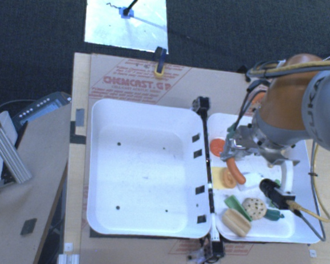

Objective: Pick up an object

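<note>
Grey arm (328, 108) reaching in from the right of the view, orange band (286, 87) just above the wrist, wrist bent downward. Gripper (232, 153) hanging low at the arm's left end, pointed down; black cables looping off the wrist; state of the tips too blurred to tell

Arm (297, 100) reaches in from the right, over the right bin (300, 229). Pincer (232, 154) sits low in that bin's upper left part, just above an orange sausage-shaped piece (235, 174); a red round piece (217, 146) lies just left of it. Nearer the front: a speckled cookie (254, 207), a green piece (237, 207), a tan bun (236, 222). Left bin (144, 167) beside it on the worktop (136, 80).
</note>
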Robot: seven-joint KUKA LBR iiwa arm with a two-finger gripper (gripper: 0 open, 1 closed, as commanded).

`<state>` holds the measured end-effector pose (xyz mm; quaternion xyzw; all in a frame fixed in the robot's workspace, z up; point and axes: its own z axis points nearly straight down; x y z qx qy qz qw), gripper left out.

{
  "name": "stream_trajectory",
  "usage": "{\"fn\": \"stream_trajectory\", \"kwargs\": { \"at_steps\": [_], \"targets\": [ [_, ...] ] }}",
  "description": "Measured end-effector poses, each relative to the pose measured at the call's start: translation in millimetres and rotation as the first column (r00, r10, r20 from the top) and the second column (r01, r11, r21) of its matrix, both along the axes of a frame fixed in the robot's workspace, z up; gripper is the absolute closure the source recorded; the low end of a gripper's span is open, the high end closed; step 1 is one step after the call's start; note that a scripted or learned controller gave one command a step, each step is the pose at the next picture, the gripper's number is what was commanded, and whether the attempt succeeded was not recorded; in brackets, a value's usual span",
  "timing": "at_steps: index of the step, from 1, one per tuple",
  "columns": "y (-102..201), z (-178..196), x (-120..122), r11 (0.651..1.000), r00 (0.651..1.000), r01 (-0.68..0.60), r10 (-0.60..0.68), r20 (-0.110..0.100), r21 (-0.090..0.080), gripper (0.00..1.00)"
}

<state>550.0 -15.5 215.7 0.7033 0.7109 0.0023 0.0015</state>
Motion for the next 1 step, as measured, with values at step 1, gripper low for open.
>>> {"fn": "stream_trajectory", "kwargs": {
  "at_steps": [1],
  "targets": [
    [16.4, -33.2, 4.1, 1.000, 1.000, 0.005, -0.005, -0.006, -0.001, 1.00]
  ]
}}
